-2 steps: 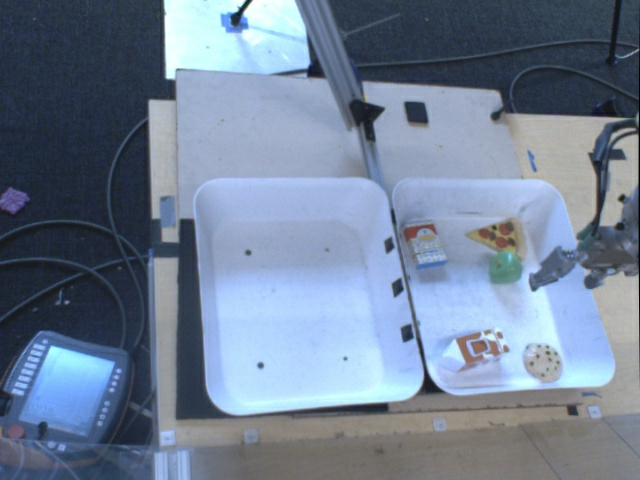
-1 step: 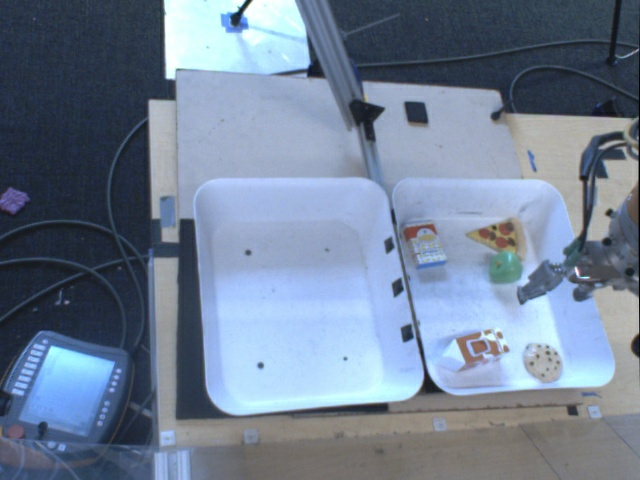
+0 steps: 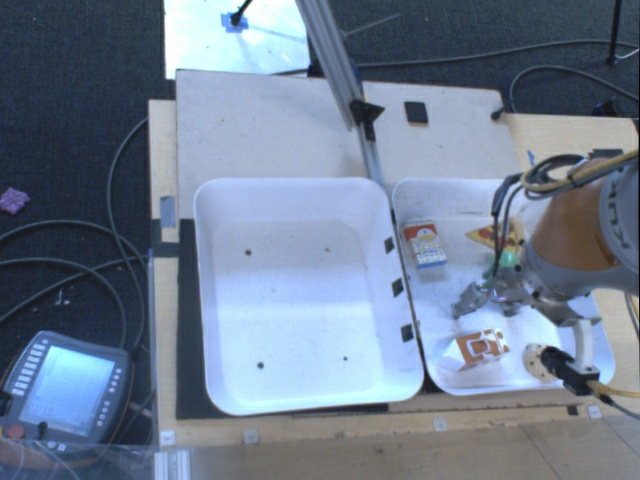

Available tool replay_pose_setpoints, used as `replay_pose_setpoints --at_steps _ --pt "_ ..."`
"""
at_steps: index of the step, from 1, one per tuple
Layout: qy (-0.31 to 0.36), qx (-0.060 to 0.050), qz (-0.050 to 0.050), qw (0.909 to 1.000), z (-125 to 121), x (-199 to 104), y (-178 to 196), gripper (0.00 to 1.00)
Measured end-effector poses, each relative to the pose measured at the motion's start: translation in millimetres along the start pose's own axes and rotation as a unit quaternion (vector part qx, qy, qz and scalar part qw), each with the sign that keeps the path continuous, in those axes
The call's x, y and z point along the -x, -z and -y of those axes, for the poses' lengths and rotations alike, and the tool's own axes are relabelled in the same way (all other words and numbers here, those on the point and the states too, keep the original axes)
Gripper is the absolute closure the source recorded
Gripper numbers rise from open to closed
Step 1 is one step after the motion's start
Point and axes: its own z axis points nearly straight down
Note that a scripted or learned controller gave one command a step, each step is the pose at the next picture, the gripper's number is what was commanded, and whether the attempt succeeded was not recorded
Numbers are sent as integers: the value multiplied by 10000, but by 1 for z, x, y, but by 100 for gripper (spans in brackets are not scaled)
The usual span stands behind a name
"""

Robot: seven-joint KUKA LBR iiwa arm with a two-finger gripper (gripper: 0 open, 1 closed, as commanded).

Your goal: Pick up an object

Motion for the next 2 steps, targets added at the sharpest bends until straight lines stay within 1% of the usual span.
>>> replay_pose_setpoints --at_steps 1,2 --pt "11 16 -2 10000 41 -57 2 0" --pt "241 67 2 9997 18 -96 107 0"
